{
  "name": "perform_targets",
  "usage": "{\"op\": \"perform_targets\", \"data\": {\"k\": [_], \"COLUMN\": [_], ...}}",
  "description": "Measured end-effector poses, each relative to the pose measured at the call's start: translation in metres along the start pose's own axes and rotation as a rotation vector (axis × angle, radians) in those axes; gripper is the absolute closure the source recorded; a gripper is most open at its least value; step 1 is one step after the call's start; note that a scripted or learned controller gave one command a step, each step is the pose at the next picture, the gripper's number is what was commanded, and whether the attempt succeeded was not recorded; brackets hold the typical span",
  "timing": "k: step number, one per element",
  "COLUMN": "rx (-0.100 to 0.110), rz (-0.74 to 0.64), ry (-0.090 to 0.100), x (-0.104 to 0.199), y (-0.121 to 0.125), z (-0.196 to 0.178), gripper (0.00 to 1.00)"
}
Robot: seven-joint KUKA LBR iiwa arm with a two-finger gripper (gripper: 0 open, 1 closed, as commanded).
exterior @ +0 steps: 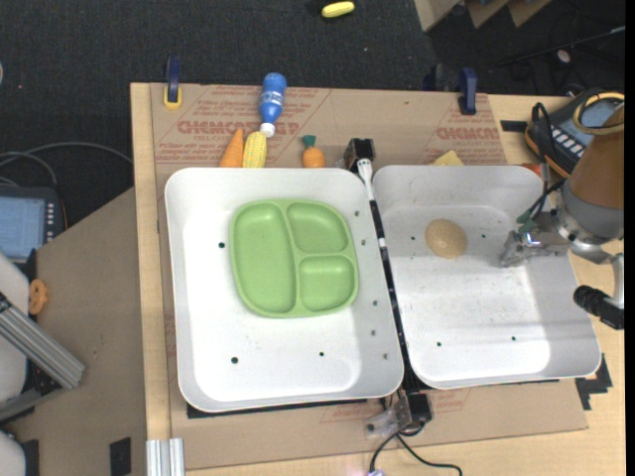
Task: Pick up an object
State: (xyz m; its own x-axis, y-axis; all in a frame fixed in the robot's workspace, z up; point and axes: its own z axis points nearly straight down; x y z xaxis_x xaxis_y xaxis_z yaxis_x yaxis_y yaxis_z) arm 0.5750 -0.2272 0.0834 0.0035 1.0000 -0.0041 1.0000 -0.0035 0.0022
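A tan round object (446, 238), like a small potato or bread roll, lies in the right white bin (476, 350) toward its back middle. My gripper (518, 247) hangs over the right side of that bin, to the right of the tan object and apart from it. Nothing shows between its fingers; whether they are open or shut is unclear. The arm's orange band (605, 177) sits above the wrist at the right edge.
The left white bin (198, 266) holds a green divided plate (294, 258). Behind the bins lie a blue-and-white bottle (272, 100), a toy corn cob (255, 150), a carrot (231, 151) and a small orange piece (313, 154). Cables run at the right.
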Motion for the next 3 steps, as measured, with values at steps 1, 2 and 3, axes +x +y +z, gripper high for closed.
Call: {"op": "perform_targets", "data": {"k": [1,2,3], "rx": [-0.006,-0.002,0.004], "rz": [-0.008,-0.005,-0.008], "ry": [0.002,0.001,0.015], "x": [0.02,0.003,0.01], "y": [0.046,0.07,0.071], "z": [-0.033,0.0,-0.001], "gripper": [1.0,1.0,0.0]}}
